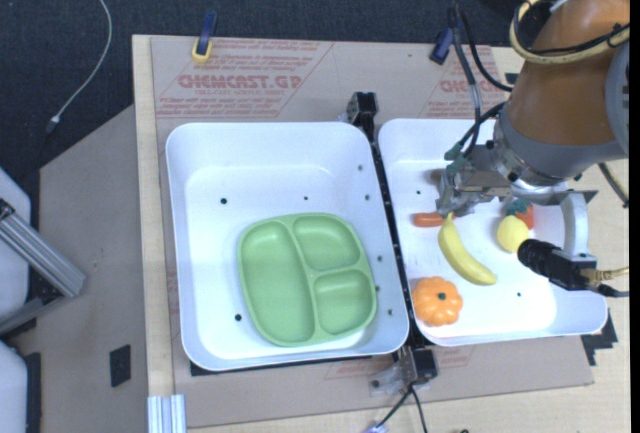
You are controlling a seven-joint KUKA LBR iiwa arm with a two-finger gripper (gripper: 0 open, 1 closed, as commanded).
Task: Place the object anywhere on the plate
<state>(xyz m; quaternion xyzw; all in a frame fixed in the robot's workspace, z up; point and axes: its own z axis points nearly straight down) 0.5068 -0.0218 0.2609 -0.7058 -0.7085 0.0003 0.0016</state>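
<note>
Overhead, the arm (565,71) reaches over the right bin (500,321). A green divided plate (305,276) lies in the left bin (200,221). Banana (462,256), pumpkin (437,301) and lemon (512,233) sit near the right bin's front edge. The tool (462,189) hovers just above the banana, perhaps touching; its grip I cannot tell.

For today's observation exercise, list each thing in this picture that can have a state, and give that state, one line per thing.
Green plate: lying flat in the left bin, nothing on it.
Banana: lying in the right bin, not on the plate.
Orange pumpkin: sitting near the right bin's front edge.
Yellow lemon: lying beside the arm.
End effector: low over the right bin, just above the banana's top end.
</note>
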